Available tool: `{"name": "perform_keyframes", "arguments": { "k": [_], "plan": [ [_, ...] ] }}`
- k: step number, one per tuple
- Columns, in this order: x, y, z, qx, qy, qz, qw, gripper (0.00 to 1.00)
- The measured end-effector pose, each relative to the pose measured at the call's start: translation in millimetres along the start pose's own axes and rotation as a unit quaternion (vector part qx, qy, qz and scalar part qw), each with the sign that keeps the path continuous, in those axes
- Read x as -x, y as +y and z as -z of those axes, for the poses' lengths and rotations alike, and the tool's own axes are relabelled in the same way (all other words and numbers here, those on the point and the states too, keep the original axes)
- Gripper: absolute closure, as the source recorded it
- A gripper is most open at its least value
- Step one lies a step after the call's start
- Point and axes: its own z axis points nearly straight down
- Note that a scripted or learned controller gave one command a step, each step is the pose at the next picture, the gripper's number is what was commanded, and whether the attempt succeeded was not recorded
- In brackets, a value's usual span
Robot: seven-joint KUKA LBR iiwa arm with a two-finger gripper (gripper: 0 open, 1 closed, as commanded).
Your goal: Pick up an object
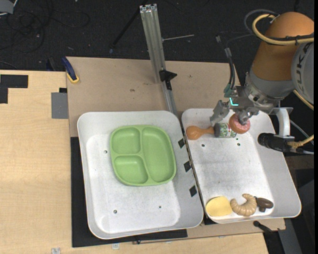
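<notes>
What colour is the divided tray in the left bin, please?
The tray is light green, plain with no pattern, seen clearly in the camera view.

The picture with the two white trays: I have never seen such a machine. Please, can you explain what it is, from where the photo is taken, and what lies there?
It is a robot arm, grey and orange, reaching in from the right. One camera looks down on the bench at a slant. Two shallow white bins sit side by side. The left bin holds a green divided plate. In the right bin, near its far edge, lie an orange spoon-like toy and a pink round thing, with the pincer just above them. At the near edge lie a yellow piece, a tan curved toy and a small brown one. Whether the pincer holds anything, I cannot tell.
</notes>
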Motion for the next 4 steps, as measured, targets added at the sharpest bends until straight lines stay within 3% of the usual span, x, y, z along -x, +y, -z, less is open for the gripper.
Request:
{"name": "perform_keyframes", "arguments": {
  "k": [1,4],
  "plan": [
    [0.1,1.0,2.2,0.002,0.000,0.000,1.0000,0.00],
    [-3.0,5.3,-136.6,-0.002,0.000,-0.001,1.0000,0.00]
  ]
}}
